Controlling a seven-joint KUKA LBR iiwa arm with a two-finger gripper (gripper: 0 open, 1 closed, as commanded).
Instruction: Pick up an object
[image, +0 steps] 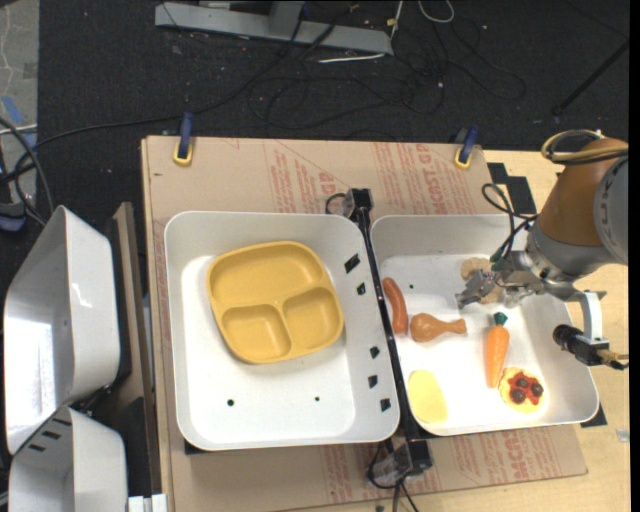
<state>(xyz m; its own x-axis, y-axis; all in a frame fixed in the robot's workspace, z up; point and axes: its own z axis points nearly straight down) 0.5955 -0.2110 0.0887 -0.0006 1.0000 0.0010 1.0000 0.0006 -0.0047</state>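
Reaching in from the right, the arm (585, 215) had its gripper (485, 289) low over the upper part of the right bin (575, 405). Nothing showed between its tips, and whether they were spread or closed could not be told.

Candidates lay in that bin:
- a sausage (396, 304) near the divider,
- a drumstick (436, 327) just below the gripper,
- a carrot (497, 352) beside it,
- a yellow piece (427, 395),
- a pizza toy (523, 388).

The yellow tray (272, 300) sat alone in the left bin (200, 400).

The drumstick looked the nearest target. A good attempt would probably centre over its thicker body, align the jaws across its narrow width, descend fully, and keep clear of the carrot.
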